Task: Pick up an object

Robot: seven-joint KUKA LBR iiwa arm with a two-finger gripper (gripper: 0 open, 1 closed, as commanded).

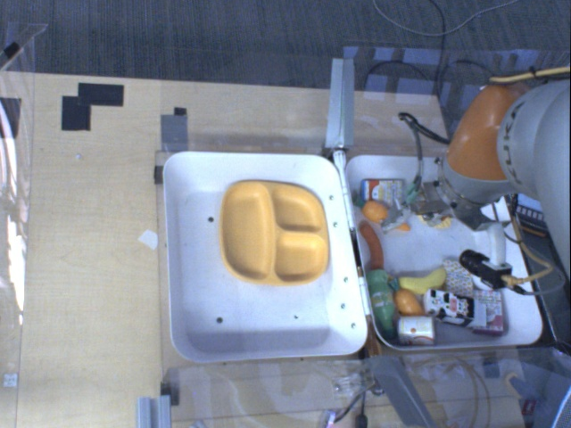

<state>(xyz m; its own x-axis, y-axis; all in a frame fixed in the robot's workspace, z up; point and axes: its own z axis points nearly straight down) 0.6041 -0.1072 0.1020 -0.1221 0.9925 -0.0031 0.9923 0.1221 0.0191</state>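
nearest me, along the front of the right white bin (526, 333), sit a small silver can (416, 330), a black-and-white patterned carton (449, 305), a yellow banana (422, 281) and a green bottle-shaped toy (382, 294), all packed tight together. further back the gripper (419, 201) hangs low over a small orange fruit (376, 210) beside a printed carton (383, 189), and i cannot tell how it is set. from here i'd worry it nudges the round fruit away against the wall, or catches the carton instead; the yellow divided tray (272, 231) in the left white bin (192, 266) lies well apart.

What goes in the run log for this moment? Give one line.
phase: reaching | claw: low in right bin, by orange fruit | grasp: none seen | left bin: yellow tray
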